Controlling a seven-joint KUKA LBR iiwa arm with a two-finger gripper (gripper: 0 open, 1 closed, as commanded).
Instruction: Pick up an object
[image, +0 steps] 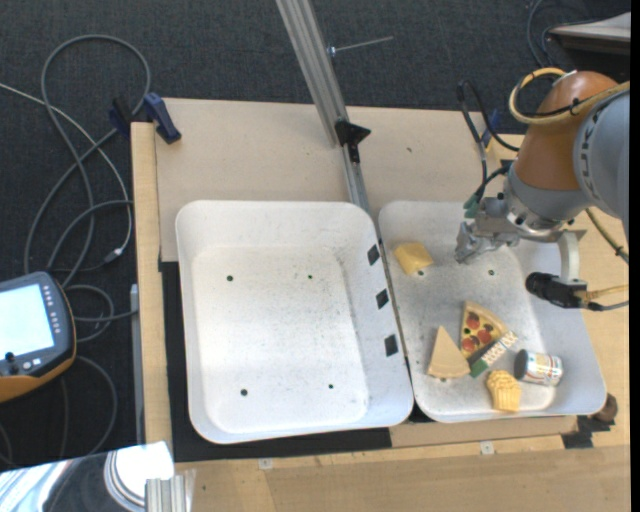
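Note:
In the right bin (580, 345) lie several toy foods: a yellow lump (412, 258) near its far left, a tan wedge (446, 354), a pizza slice (483, 335), a small can (539, 369) and a yellow piece (505, 391) near the front. My gripper (475, 243) hangs over the bin's far part, to the right of the yellow lump and apart from it. Nothing shows between its fingertips.
The left bin (280, 320) stands beside the right one. A metal pole (318, 75) slants over the bench toward the bins' shared edge. Cables lie on the floor at left, and a handheld pendant (30, 335) sits at the far left.

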